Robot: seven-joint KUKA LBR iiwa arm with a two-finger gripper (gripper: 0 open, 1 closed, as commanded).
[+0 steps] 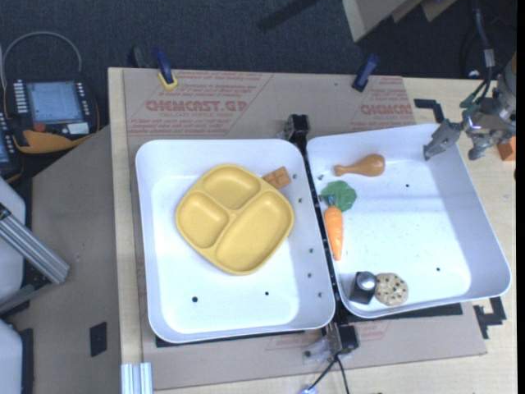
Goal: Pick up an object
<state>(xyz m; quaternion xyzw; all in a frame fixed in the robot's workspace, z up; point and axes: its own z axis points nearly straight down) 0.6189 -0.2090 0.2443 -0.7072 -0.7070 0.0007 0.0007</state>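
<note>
Overhead, the metal end effector (449, 138) hangs spread and unladen; a glossy drumstick (361, 167) lies nearby.

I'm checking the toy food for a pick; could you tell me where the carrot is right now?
The carrot lies in the right bin, against its left wall, just below the broccoli and above the cookie.

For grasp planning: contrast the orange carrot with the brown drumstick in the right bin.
The orange carrot with green top lies lengthwise near the bin's left wall; the brown drumstick lies crosswise nearer the far wall. The carrot tapers to a point; the drumstick ends bulbous. Both lie flat in the right white bin.
</note>
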